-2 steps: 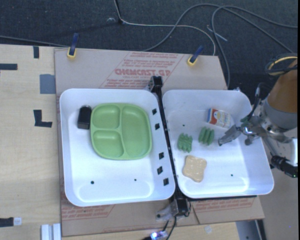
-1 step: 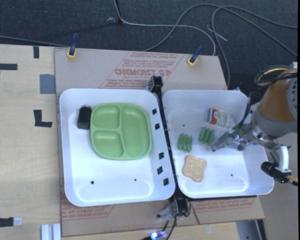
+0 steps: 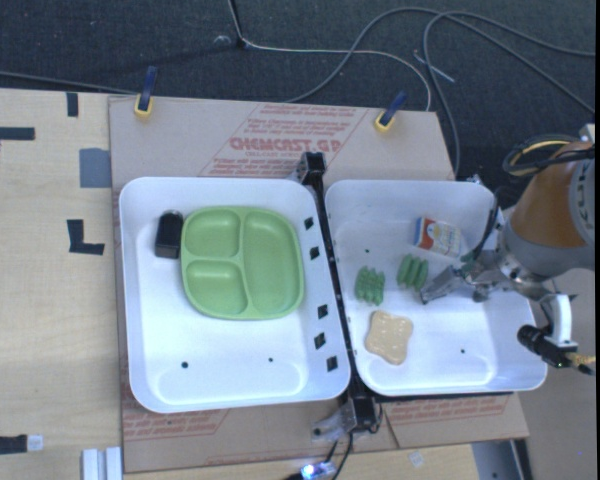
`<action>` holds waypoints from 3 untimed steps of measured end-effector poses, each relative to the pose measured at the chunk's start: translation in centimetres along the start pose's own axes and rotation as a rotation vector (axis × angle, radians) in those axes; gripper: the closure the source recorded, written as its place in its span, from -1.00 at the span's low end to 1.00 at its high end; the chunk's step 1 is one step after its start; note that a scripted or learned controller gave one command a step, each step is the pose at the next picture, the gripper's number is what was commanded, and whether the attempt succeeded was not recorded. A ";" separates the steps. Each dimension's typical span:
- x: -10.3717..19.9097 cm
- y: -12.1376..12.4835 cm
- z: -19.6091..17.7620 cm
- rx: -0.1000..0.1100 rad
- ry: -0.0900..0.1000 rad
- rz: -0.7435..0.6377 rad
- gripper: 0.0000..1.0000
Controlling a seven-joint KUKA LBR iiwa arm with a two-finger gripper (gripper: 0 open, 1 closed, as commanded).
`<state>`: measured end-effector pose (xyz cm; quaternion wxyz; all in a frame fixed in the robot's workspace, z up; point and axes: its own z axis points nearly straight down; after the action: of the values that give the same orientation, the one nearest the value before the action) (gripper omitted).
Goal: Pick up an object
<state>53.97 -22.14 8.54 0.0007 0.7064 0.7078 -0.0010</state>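
In the right bin lie a small white, orange and blue carton, two green ridged pieces and a beige slice of toast. My gripper reaches in from the right and hangs low over the bin floor, just right of the nearer green piece and below the carton. Nothing shows in its grasp. The grey arm with its orange band stands over the bin's right rim.
The left bin holds a green divided plate with a small black block beside its left edge. A black divider runs between the bins. Cables trail across the dark floor behind the bench.
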 end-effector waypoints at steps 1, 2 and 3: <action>-0.1 0.1 -1.1 -0.005 -0.003 0.000 1.00; 0.8 0.1 -6.8 -0.001 0.003 0.000 1.00; 0.8 0.3 -11.0 -0.002 0.002 0.000 1.00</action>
<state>54.26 -21.28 19.53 0.0007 0.7065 0.7077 0.0003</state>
